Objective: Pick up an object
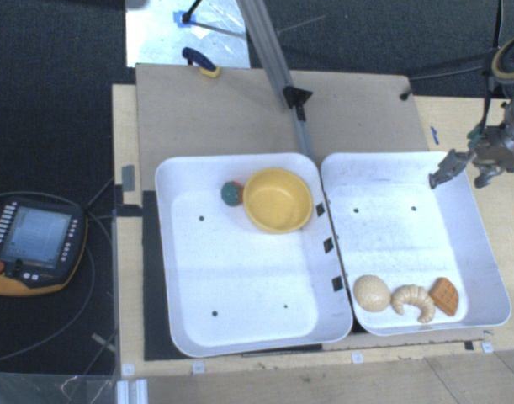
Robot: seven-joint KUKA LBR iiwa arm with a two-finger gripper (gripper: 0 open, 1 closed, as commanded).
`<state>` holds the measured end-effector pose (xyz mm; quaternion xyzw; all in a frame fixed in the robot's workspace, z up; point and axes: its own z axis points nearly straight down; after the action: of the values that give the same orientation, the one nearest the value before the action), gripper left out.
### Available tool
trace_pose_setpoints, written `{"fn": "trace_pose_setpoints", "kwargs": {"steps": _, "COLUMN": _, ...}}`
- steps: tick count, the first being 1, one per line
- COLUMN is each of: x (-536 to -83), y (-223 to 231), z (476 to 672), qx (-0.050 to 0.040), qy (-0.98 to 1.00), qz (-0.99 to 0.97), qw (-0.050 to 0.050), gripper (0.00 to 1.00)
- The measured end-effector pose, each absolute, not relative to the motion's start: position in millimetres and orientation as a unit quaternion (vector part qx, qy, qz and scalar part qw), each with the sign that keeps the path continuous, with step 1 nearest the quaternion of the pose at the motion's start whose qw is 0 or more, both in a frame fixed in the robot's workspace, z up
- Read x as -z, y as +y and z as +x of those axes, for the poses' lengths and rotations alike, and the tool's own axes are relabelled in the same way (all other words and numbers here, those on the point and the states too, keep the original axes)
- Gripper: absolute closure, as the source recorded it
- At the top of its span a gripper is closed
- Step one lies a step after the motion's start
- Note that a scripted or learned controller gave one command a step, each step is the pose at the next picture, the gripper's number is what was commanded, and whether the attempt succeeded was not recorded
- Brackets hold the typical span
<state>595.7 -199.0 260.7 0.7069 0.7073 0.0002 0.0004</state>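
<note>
The left bin (240, 310) holds a yellow bowl (278, 200) at its far side, with a small teal and red ball (231, 194) touching the bowl's left rim. Along the near edge of the right bin (408, 225) lie a round beige bun (372, 293), a croissant (415, 301) and an orange waffle piece (445, 295). My gripper (463, 173) hangs over the far right corner of the right bin, well away from those three items. Its fingers are spread open and nothing is between them.
A slanted metal pole (269, 45) with a black clamp rises behind the bins. A teach pendant (34, 242) lies on the floor to the left. Black clips (328, 244) sit on the seam between the bins.
</note>
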Motion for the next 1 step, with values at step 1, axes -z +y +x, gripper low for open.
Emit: {"fn": "trace_pose_setpoints", "kwargs": {"steps": 1, "x": -215.0, "y": -195.6, "z": 587.8, "qx": 0.0007, "qy": 0.707, "qz": 0.707, "qw": -0.001, "gripper": 0.0}}
